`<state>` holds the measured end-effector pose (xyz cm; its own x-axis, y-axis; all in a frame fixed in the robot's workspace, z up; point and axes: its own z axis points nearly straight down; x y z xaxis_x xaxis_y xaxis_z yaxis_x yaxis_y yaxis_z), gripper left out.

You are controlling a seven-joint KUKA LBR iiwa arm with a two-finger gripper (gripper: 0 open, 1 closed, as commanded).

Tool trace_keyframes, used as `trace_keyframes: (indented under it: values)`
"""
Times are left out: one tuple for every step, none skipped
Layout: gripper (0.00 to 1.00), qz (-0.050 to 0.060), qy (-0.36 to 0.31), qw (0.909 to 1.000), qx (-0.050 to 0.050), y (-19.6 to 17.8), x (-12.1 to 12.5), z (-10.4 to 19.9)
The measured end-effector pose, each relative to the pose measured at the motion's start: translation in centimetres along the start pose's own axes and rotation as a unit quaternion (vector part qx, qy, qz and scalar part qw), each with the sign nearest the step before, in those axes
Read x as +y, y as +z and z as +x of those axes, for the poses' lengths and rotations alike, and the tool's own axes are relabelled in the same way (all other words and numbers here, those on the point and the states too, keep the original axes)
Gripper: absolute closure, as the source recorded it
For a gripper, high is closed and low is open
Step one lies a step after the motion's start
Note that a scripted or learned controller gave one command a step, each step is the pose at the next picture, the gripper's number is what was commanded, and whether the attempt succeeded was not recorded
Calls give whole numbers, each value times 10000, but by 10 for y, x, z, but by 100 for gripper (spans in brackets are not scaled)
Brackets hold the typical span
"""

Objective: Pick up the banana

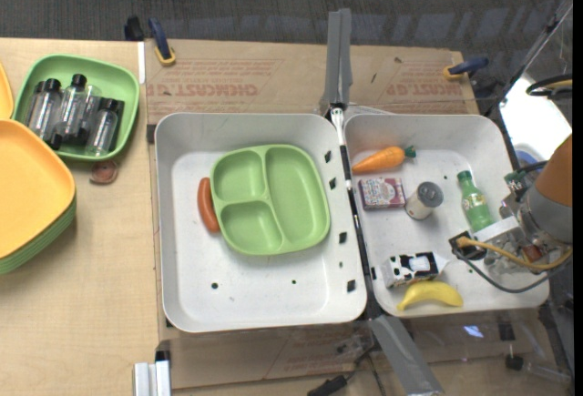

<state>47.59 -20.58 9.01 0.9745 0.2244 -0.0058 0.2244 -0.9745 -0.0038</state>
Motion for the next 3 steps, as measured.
trace_keyframes:
  values:
    - [100,12,-105,9999,9,-1,14,-2]
    - [100,4,118,9999,-5,0,-2,0]
    - [100,-7,-1,10000,7,-20,16,-3]
